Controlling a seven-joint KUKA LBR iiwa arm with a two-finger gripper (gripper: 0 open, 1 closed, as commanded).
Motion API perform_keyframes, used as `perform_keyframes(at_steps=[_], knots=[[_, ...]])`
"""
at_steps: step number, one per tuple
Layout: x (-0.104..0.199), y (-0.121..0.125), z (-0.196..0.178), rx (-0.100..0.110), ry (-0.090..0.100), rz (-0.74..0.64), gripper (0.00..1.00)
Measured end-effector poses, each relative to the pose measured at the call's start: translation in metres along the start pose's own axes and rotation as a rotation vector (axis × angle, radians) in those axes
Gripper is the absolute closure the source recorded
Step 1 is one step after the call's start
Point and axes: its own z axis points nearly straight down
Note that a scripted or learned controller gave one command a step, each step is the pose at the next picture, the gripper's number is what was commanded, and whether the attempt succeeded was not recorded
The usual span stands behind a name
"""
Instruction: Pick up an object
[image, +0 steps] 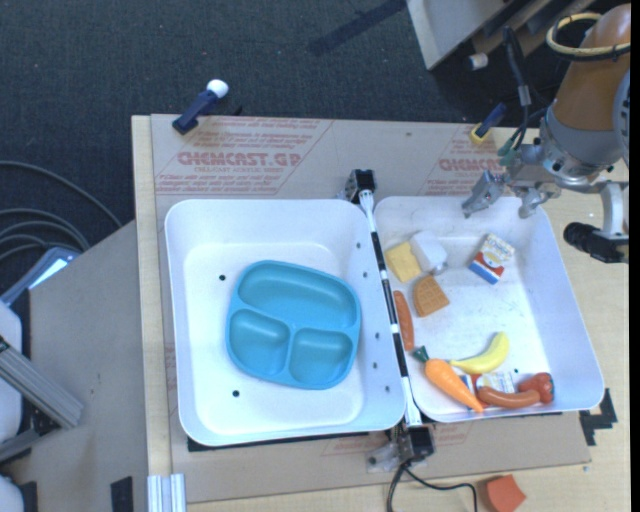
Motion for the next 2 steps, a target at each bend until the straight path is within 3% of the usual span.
perform_keyframes(at_steps=[1,2], knots=[[0.008,-0.048,0.108,-0.004,-0.001,-0.001,0.00],[0.047,-0.106,0.112,0.002,0.001,0.000,0.00]])
